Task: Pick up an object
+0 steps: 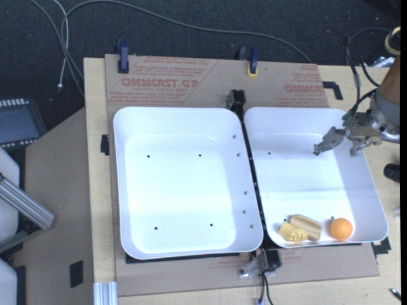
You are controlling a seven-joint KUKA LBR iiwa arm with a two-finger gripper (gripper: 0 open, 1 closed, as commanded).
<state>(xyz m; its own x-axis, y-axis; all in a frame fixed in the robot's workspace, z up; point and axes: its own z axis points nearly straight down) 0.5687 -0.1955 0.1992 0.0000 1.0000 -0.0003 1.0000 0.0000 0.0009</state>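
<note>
Gripper (340,142) open and empty over right bin (305,170) — orange ball (341,228) below looks light, smooth, likely to roll — grasp across its middle.

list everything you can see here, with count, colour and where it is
bins: 2, white, side by side on the bench
orange ball: 1, orange, right bin, near corner
corn cob: 1, yellow, right bin, near edge, left of the ball
tan roll-shaped object: 1, tan, touching the corn cob
clamps: 2, blue, far edge of the board
cables: several, grey, floor beyond the bench
gripper: 1, grey, above the right bin's far right part, nothing between its fingers
</note>
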